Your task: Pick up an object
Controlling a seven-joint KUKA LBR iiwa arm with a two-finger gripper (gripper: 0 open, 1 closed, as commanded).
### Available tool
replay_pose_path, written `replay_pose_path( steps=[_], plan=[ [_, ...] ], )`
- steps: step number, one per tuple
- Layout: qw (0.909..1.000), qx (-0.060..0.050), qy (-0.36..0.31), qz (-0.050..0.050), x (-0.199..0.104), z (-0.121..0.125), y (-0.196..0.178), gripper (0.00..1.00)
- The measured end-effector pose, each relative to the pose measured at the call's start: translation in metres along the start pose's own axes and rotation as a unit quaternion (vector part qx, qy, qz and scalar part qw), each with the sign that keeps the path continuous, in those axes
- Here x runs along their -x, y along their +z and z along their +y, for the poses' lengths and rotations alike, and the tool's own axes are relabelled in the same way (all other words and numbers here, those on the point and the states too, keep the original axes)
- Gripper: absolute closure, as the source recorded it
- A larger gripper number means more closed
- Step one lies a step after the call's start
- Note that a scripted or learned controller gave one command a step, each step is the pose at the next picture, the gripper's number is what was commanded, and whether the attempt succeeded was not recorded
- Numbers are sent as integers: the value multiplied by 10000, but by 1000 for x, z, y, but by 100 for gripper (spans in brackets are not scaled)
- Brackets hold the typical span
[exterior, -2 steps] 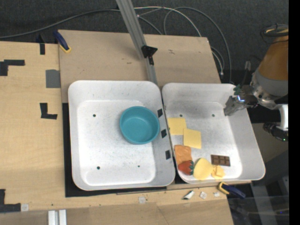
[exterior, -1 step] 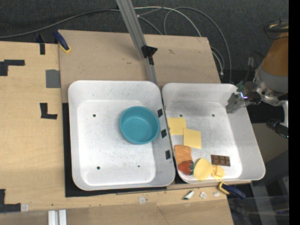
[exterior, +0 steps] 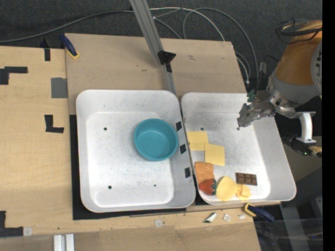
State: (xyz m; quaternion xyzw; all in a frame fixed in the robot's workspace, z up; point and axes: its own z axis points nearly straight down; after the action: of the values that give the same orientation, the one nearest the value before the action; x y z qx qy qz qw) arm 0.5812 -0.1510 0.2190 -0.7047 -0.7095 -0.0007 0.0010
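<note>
Two white bins sit side by side, and everything worth grabbing is in the right bin (exterior: 272, 150). The gripper (exterior: 245, 118) hovers over that bin's upper bare stretch, well apart from the items, with nothing between its fingers; whether they're spread or pinched is too small to tell.

The pickable stuff clusters along the bin's left and bottom: two yellow cheese-like squares (exterior: 197, 140) (exterior: 214, 154), an orange block (exterior: 204, 169) touching a red tomato-ish toy (exterior: 207, 186), a yellow rounded piece (exterior: 225, 188), and a brown chocolate bar (exterior: 246, 179).

Best bet, probably, is the chocolate bar or the second cheese square, since they have some room around them. Flat pieces are tricky though, so the fingers need to straddle an edge and go right down to the floor.

The corner pile looks crowded and sits close to the bin wall, so a descent there risks bumping neighbours.

Over in the left bin (exterior: 99, 140) there's a teal bowl (exterior: 155, 139), far from the arm.
</note>
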Motion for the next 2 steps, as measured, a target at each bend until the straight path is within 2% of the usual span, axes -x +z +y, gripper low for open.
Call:
replay_pose_path(
  steps=[1,2],
  plan=[
    [10000,-7,2,-6,-47,4,4,100],
    [10000,-15,1,-5,-103,-5,11,100]
  ],
)
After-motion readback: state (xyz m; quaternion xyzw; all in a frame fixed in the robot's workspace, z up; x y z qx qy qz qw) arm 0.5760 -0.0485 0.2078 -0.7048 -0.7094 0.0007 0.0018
